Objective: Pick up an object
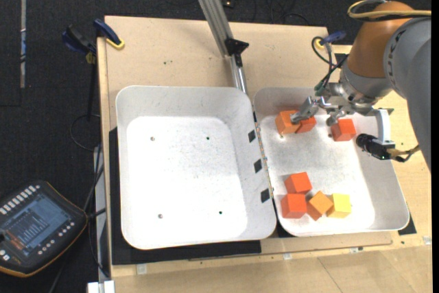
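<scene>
The right bin (384, 206) holds several blocks. An orange block (289, 123) lies at its far left and a red-orange block (343, 130) at its far right. My gripper (318, 117) hangs low between these two, open. Its left finger (302, 116) rests against the orange block's right side, and its right finger (335, 119) stands just left of the red-orange block. Only bare bin floor shows between the fingers. Near the front edge sit two red-orange blocks (298, 182) (293, 205), an orange block (319, 204) and a yellow block (341, 204).
The left bin (185, 161) lies beside the right one. A slanted metal pole (212, 3) ends at the bins' shared far corner. A teach pendant (34, 223) lies off the bench at front left. A blue clamp (82, 41) grips the bench's far left corner.
</scene>
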You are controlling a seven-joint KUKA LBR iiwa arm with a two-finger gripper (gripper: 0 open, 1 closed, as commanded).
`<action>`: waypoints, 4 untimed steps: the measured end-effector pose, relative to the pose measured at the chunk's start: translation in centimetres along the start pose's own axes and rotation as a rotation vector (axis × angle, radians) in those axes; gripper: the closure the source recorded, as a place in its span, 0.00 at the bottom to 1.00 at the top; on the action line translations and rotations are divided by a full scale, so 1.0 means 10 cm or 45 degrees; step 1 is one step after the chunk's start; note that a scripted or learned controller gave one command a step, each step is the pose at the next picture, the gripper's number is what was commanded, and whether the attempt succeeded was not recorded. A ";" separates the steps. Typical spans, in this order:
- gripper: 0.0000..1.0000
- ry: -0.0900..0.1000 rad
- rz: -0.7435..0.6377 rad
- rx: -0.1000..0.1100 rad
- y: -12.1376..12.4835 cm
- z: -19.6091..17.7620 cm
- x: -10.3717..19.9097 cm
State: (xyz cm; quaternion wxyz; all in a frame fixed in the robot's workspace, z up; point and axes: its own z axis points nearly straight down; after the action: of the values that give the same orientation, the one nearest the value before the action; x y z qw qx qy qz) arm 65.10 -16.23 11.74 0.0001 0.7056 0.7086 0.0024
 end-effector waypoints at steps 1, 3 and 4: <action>0.00 -0.010 0.001 -0.019 0.04 0.00 -0.01; 1.00 -0.006 0.002 -0.001 0.06 -0.52 -0.02; 1.00 -0.006 0.002 -0.002 0.08 -0.85 -0.01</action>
State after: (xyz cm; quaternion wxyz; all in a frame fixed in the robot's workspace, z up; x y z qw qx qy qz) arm 65.83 -16.39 20.25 0.0022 0.7061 0.7081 0.0013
